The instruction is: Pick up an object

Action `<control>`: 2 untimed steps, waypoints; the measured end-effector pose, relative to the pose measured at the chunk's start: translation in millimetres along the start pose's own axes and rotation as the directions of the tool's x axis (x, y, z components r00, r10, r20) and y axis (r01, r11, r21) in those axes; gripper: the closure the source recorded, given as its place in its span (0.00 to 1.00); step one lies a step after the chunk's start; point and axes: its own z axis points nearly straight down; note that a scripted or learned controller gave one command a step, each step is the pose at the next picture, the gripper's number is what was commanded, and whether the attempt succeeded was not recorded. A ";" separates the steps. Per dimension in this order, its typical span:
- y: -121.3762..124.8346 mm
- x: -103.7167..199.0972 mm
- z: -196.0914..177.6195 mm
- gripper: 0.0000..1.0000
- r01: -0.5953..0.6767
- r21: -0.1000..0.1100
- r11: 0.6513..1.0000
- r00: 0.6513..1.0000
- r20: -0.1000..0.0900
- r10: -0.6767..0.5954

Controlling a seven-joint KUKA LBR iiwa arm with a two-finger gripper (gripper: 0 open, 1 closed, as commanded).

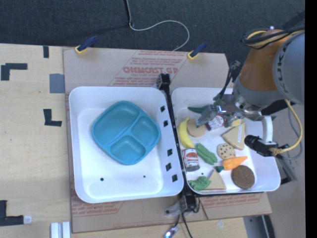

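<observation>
We are finding the objects for picking lying in the right bin (pixel 277 182), in the lower right of the frame: a yellow banana (pixel 184 134) along its left wall, a small can (pixel 191 159) just below it, a green pod (pixel 206 153) to the can's right, a chip cookie (pixel 225 150), an orange carrot (pixel 234 162), a round brown cookie (pixel 243 176) at the lower right, a tan wedge (pixel 234 137) above the cookies, and a green leafy piece (pixel 200 183) lying on a flat slice at the bottom edge. The pincer (pixel 212 118) is hovering over the upper middle of this bin, just above the banana's top and a pale round piece; we cannot tell how it is set, nor whether anything sits in it. The left bin (pixel 79 133) is carrying a blue divided plate (pixel 126 132), tilted diamond-wise. Both bins are resting on cardboard on the surface (pixel 29 148), with two blue-and-yellow clamps at the cardboard's upper edge.
</observation>
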 end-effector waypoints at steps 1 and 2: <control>6.4 60.4 11.3 0.00 0.004 0.000 1.000 1.000 -0.002 -0.004; -27.9 117.1 10.9 0.00 0.002 0.002 1.000 1.000 0.000 -0.002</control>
